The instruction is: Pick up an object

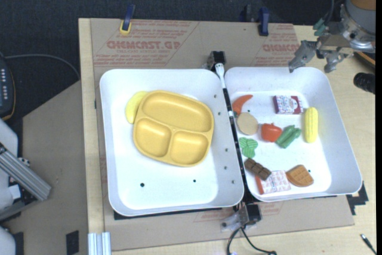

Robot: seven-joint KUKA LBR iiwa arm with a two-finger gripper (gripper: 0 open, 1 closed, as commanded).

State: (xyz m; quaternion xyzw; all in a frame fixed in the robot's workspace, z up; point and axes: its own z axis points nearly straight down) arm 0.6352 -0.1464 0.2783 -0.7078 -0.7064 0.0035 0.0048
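In the camera view, the hand (315,57) hung above the far right corner of the right bin (343,146), at the end of the arm (361,6) that reached in from the desk's right edge. Its two fingers (300,57) stood spread apart with nothing between them, so the hand was released and carried no load.

The task named no particular thing, and every candidate lay in the right bin, toward the near edge from the hand. Nearest were the small red and white packet (287,104) close to the bin's far edge and the corn cob (310,124) just beside it on the right-edge side. The cob's long axis ran from the far edge toward the near edge, only slightly tilted. Further in lay the red pepper (270,131) touching a green vegetable (289,136), a round beige disc (247,124), and an orange carrot piece (241,104). Near the bin's near edge sat a brown chocolate bar (257,168), another packet (276,182) and a brown bread-like piece (299,176).

The left bin (119,146) held a yellow divided plate (173,127) and lay well apart from the hand.

By my judgement, the coming move turned on a short travel toward the near edge, then down, with the packet or cob the handiest targets.
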